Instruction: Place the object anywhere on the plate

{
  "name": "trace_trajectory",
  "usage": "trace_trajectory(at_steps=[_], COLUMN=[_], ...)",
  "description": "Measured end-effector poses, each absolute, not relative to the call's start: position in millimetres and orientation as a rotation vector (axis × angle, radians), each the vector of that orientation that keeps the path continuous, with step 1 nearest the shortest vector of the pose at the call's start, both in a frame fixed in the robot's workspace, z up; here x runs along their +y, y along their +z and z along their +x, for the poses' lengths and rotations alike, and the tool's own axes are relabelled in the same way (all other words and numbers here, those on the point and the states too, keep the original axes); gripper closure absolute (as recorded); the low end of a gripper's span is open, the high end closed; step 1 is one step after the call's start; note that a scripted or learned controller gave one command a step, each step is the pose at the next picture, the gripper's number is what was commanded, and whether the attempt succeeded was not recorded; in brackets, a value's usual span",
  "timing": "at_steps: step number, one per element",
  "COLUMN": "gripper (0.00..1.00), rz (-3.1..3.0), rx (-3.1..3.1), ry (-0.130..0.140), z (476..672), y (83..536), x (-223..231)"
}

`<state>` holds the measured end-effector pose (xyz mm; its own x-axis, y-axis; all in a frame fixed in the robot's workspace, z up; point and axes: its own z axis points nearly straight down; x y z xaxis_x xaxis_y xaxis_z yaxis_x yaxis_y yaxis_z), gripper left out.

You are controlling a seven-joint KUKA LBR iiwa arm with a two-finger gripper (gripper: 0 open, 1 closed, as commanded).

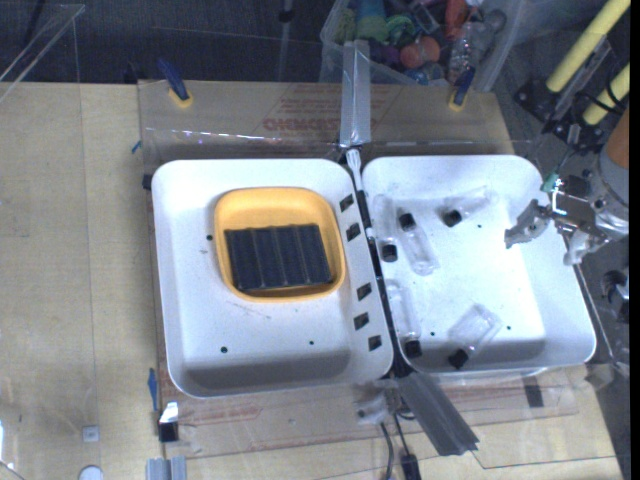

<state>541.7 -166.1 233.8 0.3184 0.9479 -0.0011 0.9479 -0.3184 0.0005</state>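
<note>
A yellow plate (pixel 232 218) with rounded corners lies in the left bin (pixel 190 318). A dark grey, ridged rectangular object (pixel 278 256) rests flat on the plate, slightly toward its near side. My gripper (pixel 546 242) hovers over the right rim of the right bin (pixel 540 308), far from the plate. Its two grey fingers (pixel 520 232) are spread apart, and nothing sits between them.
Several clear plastic bottles with black caps lie in the right bin: one (pixel 417 243) near the divider, one (pixel 462 210) at the back, one (pixel 474 328) at the front. A metal divider bar (pixel 365 258) separates the bins. A crate of colourful toys (pixel 420 18) stands behind.
</note>
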Motion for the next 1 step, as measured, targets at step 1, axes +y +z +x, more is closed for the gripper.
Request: trace_trajectory(at_steps=[1], gripper=[0.0], rz=[2.531], rx=[1.857], ry=[-0.001], z=[555.1], y=[216.2], x=[-216.6])
